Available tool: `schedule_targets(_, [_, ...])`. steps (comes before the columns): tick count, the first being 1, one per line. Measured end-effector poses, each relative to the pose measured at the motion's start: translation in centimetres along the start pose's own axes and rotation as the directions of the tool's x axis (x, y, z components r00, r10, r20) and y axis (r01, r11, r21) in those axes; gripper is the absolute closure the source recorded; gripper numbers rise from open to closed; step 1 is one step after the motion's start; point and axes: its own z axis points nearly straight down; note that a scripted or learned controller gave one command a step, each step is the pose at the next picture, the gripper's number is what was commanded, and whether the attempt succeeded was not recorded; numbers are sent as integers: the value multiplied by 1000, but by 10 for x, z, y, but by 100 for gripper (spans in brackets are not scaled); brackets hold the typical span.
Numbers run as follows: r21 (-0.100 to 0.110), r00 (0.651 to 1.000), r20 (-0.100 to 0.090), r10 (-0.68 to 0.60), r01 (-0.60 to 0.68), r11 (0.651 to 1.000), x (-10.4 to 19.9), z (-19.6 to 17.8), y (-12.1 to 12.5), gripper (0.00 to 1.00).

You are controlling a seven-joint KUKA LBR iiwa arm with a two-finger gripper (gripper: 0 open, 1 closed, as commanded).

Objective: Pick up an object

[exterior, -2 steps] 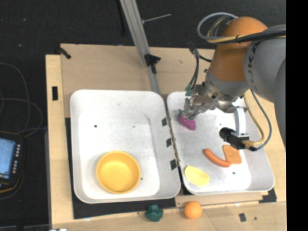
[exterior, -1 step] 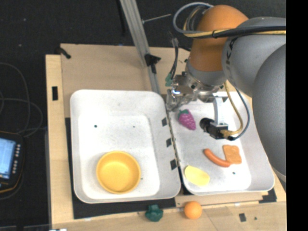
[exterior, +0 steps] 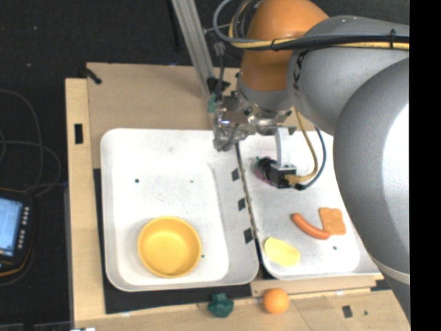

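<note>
My gripper (exterior: 223, 138) hangs over the far end of the strip between the two white bins, below the orange band of the arm. Nothing shows in its grasp. A yellow bowl (exterior: 169, 245) sits upright in the near part of the left bin (exterior: 120, 185). In the right bin (exterior: 344, 257) lie an orange carrot-shaped piece (exterior: 310, 227), a small orange block (exterior: 332, 220) beside it, and a pale yellow flat piece (exterior: 281, 252) at the near left corner. These lie well nearer than the gripper.
A small black block (exterior: 278, 173) with a yellow cable looped to it hangs over the far part of the right bin. An orange ball (exterior: 275, 301) and a green object (exterior: 220, 305) rest on the bench in front of the bins. A metal rail (exterior: 193, 40) slants behind the gripper.
</note>
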Motion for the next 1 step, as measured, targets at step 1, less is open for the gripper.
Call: schedule_targets(1, [3, 1000, 3, 4, -4, 1000, -4, 0, -1, 0])
